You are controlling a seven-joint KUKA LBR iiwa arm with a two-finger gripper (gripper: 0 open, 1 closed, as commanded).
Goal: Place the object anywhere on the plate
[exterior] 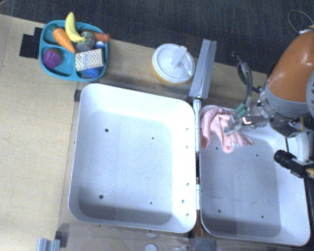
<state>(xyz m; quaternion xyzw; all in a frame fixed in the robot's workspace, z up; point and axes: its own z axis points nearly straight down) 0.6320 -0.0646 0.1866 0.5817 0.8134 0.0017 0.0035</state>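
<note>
Cloth (pixel 220 131), pink, crumpled, long axis roughly vertical, top-left of right bin (pixel 259 228); fingers (pixel 236 122) state unclear.

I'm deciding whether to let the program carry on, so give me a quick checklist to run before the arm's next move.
1. Pink cloth located, in the right bin's far left corner: ok.
2. Gripper over the cloth: ok.
3. Cloth seen between the fingers: cannot tell.
4. Cloth lifted off the bin floor: cannot tell.
5. Target confirmed: cannot tell; a blue divided plate with toy food sits beyond the left bin.
6. That plate has bare room: not ok, looks crowded.
</note>
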